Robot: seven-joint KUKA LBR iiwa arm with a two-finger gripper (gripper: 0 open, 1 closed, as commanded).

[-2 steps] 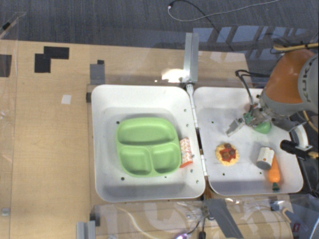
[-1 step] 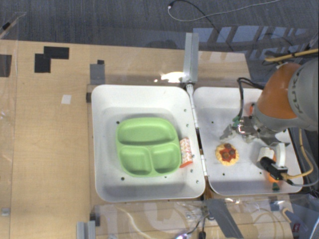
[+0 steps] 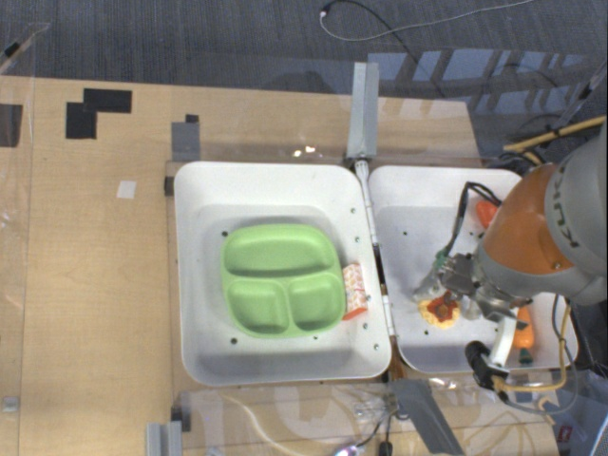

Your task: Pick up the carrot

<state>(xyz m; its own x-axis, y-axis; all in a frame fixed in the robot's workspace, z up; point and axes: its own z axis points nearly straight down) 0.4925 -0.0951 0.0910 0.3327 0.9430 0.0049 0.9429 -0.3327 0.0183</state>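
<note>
In the right bin [image 3: 408,207], a small orange piece that looks like the carrot [image 3: 524,333] lies near the front right corner, partly hidden by the arm's cables. My gripper [image 3: 443,293] hangs low over the bin's front left part. It is directly above a yellow and red-orange item [image 3: 440,312], which lies well left of the carrot. The grey and orange wrist [image 3: 518,236] covers much of the bin's right side.
The left bin [image 3: 190,255] holds a green divided tray [image 3: 282,278]. A small patterned packet [image 3: 353,283] and a red bit [image 3: 353,313] lie by the tray's right side. Another red-orange item [image 3: 484,214] peeks out behind the wrist. A black cable loops over the right bin.
</note>
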